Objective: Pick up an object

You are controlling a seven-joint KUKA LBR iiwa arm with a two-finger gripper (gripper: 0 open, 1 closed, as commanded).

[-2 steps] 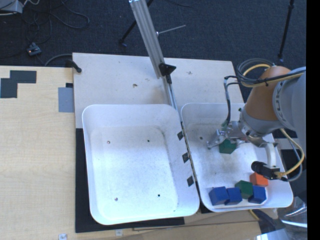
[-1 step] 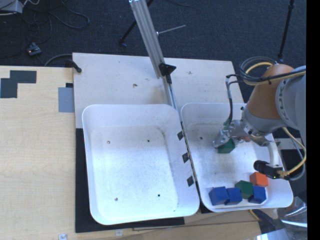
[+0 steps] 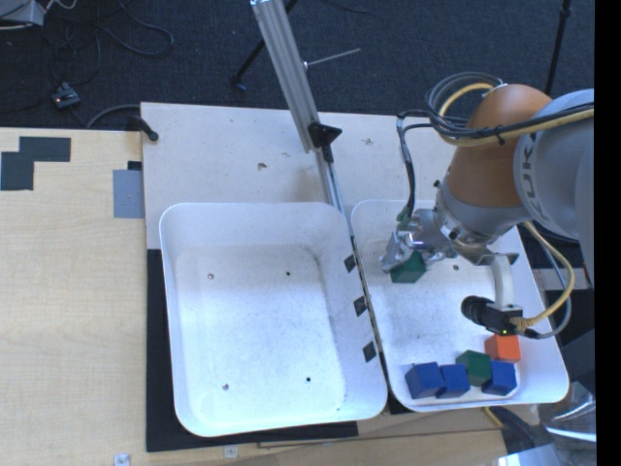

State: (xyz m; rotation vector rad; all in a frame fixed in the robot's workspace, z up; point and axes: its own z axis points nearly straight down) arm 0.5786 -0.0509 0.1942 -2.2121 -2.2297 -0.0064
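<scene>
Green block (image 3: pixel 410 268) sits pinched in the hand (image 3: pixel 408 251), over the right bin (image 3: pixel 543 382) near its 10 o'clock side. Blue blocks (image 3: pixel 439 380), another green block (image 3: pixel 475 362) and an orange block (image 3: pixel 503 347) lie at the bin's 5 o'clock corner. Beside it is the left bin (image 3: pixel 194 250).

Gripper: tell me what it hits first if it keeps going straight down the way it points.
Most likely the green block. The gripper points down into the right bin with the block right at its tip; depth is hard to judge, so contact is unclear.
</scene>
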